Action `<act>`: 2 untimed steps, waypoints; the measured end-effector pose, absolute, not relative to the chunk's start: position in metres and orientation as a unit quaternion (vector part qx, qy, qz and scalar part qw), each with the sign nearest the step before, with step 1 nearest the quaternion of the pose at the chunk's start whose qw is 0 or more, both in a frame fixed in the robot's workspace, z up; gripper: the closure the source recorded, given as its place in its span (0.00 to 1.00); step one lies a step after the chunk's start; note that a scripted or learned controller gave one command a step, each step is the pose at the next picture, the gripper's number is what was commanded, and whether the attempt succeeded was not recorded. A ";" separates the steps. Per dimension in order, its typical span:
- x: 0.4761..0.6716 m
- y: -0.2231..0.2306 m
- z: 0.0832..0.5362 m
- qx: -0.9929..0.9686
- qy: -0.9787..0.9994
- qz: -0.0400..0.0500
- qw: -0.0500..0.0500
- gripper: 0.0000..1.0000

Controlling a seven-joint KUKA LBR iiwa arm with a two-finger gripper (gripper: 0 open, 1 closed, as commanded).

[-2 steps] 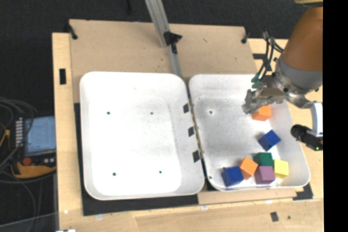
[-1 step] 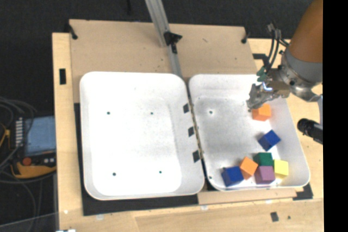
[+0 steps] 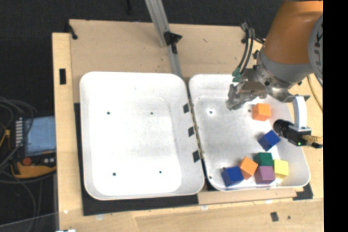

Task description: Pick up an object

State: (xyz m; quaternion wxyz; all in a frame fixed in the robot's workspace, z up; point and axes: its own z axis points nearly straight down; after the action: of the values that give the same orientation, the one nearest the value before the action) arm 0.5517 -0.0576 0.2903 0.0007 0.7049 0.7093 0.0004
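Over on the left, the left bin (image 3: 136,133) sits flush against the right bin (image 3: 217,133), their rims meeting in the middle. The right bin's far right corner is lost under the arm (image 3: 291,35), whose grey and orange bulk comes in from the right and is cut off at the frame edge. The wrist tips down and leftward, and the gripper (image 3: 236,99) hangs over the far part of the right bin, just left of an orange cube (image 3: 261,111). It is dark and blurred there, so whether it is spread or closed I cannot tell, and nothing shows between its tips. Further right and nearer, a blue cube (image 3: 268,139) lies alone. Along the near rim huddle a blue block (image 3: 232,175), orange block (image 3: 249,167), green block (image 3: 265,159), purple block (image 3: 265,174) and yellow block (image 3: 281,168).
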 end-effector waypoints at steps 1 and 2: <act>0.538 -0.004 0.287 0.705 0.709 0.000 0.000 1.00; 0.536 0.055 0.280 0.705 0.709 -0.001 -0.001 1.00</act>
State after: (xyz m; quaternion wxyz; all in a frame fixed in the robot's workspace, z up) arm 0.5359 0.0550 0.2796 -0.0009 0.7048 0.7094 -0.0008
